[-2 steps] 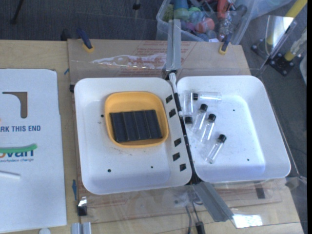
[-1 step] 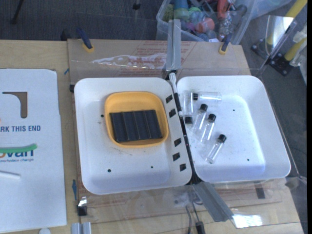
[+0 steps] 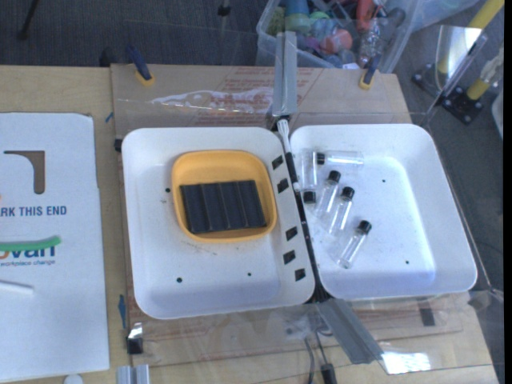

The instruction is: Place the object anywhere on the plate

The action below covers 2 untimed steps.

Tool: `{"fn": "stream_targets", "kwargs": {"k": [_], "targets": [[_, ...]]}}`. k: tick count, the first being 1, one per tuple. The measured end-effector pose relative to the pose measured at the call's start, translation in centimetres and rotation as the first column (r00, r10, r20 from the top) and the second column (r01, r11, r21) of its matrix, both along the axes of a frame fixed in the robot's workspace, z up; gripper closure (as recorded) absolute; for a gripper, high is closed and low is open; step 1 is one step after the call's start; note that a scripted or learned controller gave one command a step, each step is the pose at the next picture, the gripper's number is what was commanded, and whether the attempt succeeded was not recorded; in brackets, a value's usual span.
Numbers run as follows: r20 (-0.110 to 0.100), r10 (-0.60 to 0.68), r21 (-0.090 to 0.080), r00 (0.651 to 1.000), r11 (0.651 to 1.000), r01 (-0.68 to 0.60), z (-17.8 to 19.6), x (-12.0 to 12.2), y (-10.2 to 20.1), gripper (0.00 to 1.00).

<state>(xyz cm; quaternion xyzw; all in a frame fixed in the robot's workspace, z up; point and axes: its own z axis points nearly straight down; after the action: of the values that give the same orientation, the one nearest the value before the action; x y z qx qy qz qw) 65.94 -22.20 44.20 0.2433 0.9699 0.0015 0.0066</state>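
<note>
**While vials lie in the right bin, a black slab sits on the plate**

Where the wooden worktop (image 3: 56,86) spreads across the view, a large white printed board (image 3: 48,294) covers its left part, partly cut off by the frame edge. Two shallow white bins stand side by side, touching along their inner edges: the left bin (image 3: 144,278) and the right bin (image 3: 416,254). Beyond the worktop, at the top of the view, stands a clear tub (image 3: 344,14) crammed with coloured odds and ends.

Inside the left bin, towards its far half, rests a yellow plate (image 3: 192,170) with rounded corners. A black slab (image 3: 222,206), ribbed into parallel strips, lies flat on the plate and fills most of its floor.

In the right bin, near its left wall, a loose cluster of clear vials (image 3: 336,206) with black caps lies on its side, some touching, one a little apart towards the near side. Small black tabs (image 3: 288,214) run in a row along the seam between the bins.

How far the gripper is open, what it has hold of, and the arm's pose cannot be told from this view.
</note>
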Motion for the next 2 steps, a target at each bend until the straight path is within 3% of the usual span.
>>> {"fn": "stream_targets", "kwargs": {"k": [1,2], "targets": [[-0.009,0.292,0.0,0.956,0.956,-0.292,-0.5,-0.4,1.0,1.0],[-0.006,0.62,-0.005,0.784,0.784,-0.62,-0.8,0.0,0.0,1.0]]}}
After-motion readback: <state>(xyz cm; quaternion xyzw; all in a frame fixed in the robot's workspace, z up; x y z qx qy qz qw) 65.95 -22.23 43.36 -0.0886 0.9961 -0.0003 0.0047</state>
